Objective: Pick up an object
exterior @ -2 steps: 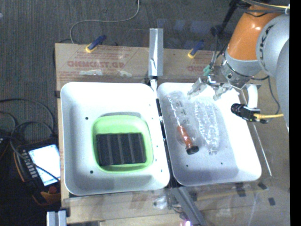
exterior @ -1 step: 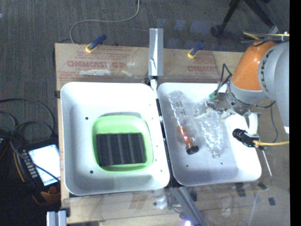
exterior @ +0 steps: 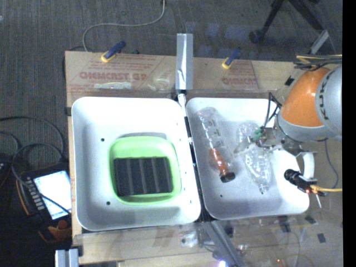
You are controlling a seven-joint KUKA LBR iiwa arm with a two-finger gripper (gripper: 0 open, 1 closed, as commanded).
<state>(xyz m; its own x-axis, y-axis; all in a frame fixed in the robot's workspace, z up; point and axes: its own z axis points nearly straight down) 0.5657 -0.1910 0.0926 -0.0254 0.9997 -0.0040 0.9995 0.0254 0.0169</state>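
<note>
Right, gripper: the gripper (exterior: 261, 141) sits low over the right bin (exterior: 289, 204), at its upper right part, under the grey and orange arm (exterior: 308, 107); whether it has anything pinched I cannot tell from where I stand.
Nearest thing: a crumpled clear plastic bottle (exterior: 257, 163) lies directly beneath and just below the gripper in this view, seemingly touching or all but touching it.
Its long axis: running from the upper left near the gripper down to the lower right of the bin, slightly slanted.
Other candidate: a second clear bottle with an orange-brown end and a dark cap (exterior: 216, 146) lies to the gripper's left, near the bin's left wall, its length running top to bottom with the cap end lowest.
Which is closer: the crumpled one by a good margin; the capped one is well apart from the gripper.
Left bin: the left bin (exterior: 89, 149) holds a green tray with dark slats (exterior: 144, 170), far from the arm.
My guess: the coming move hinges on closing across the crumpled bottle's narrow width, not along its length.
</note>
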